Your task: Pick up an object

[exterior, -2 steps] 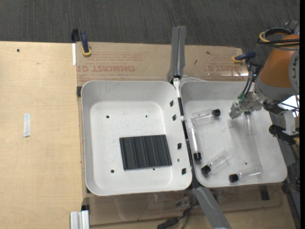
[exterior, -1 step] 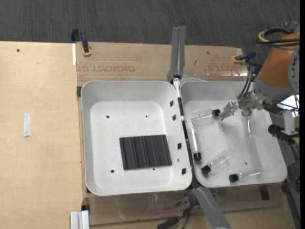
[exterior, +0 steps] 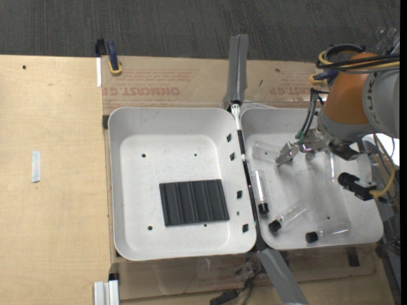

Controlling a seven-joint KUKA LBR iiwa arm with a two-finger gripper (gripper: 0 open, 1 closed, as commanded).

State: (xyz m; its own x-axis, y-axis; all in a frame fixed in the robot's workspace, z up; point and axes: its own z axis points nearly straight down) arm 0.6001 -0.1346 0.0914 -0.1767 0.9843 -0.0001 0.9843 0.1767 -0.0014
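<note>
gripper sits over the upper middle of the right bin, reaching in from your right, grey arm with the orange band above the wrist. you can't tell from this angle whether the fingers are apart or together; the metal tip is small and blurred against the white floor, and nothing can be made out between the fingers.

objects you can pick are all in the right bin, and they're clear plastic tubes with black caps, hard to see on white. one long tube lies along the left wall of that bin, roughly upright in the frame, black cap at its lower end. a second tube lies tilted in the lower middle, cap at lower left. a third tube lies near the bottom edge, nearly horizontal, cap at its left end. a faint clear piece shows just left of the gripper tip, near it; can't tell if they touch. the capped tubes are well apart from the gripper.

left bin holds one dark grey ribbed rectangular block, flat on the floor, slightly below centre, a touch rotated.

both bins sit side by side on a cardboard sheet with red print. a blue and yellow clamp sits at the sheet's upper left corner. wooden benchtop on your left carries a small pale strip.
</note>
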